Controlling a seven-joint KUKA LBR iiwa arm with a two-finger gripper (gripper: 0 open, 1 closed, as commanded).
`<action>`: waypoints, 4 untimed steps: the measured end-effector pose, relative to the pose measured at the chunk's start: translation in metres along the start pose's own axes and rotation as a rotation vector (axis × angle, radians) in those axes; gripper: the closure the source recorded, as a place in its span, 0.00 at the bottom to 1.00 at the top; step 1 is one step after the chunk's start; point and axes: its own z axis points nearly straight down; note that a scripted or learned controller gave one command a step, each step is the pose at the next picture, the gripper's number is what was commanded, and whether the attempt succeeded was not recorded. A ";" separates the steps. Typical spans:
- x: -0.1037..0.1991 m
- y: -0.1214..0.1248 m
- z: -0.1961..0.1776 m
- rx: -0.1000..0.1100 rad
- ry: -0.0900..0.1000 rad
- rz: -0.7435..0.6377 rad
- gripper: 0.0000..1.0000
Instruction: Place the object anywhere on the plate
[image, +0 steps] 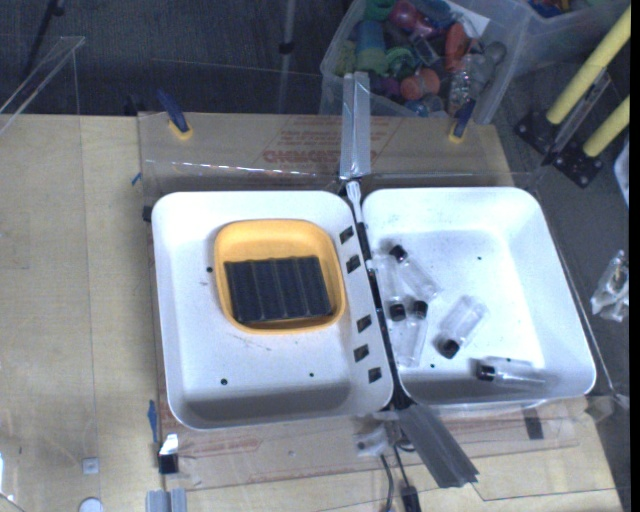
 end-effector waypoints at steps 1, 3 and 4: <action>-0.001 0.000 0.052 -0.002 0.000 -0.317 1.00; 0.013 0.013 -0.010 0.002 -0.001 -0.799 1.00; 0.008 0.019 0.014 -0.005 -0.001 -1.072 1.00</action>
